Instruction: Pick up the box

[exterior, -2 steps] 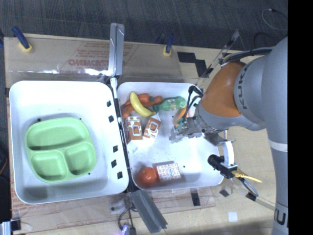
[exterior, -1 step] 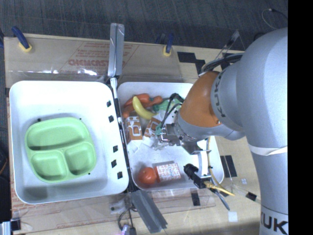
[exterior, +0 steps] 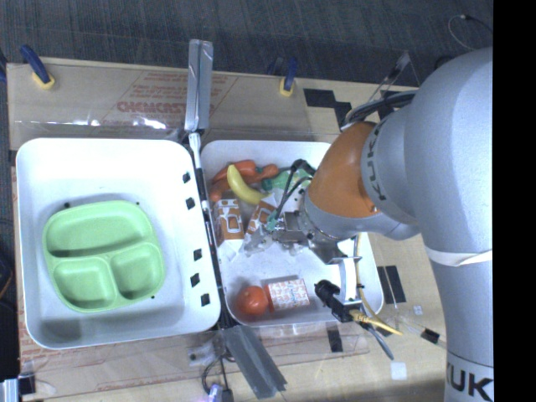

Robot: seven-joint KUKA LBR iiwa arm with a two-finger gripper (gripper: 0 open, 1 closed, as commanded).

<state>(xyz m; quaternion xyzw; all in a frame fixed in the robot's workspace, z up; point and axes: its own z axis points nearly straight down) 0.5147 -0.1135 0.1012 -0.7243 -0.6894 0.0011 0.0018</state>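
The box (exterior: 287, 294) lies flat near the front wall of the right bin (exterior: 368, 268), its long axis running roughly left to right across the view, tipped slightly up at the right end. A red tomato (exterior: 250, 302) sits just beside its left end. The gripper (exterior: 266, 234) hangs farther back, over a brown carton (exterior: 229, 218) (whether it is apart or closed cannot be told). A yellow banana (exterior: 241, 185) lies behind. A green divided tray (exterior: 102, 255) occupies the left bin (exterior: 50, 157).
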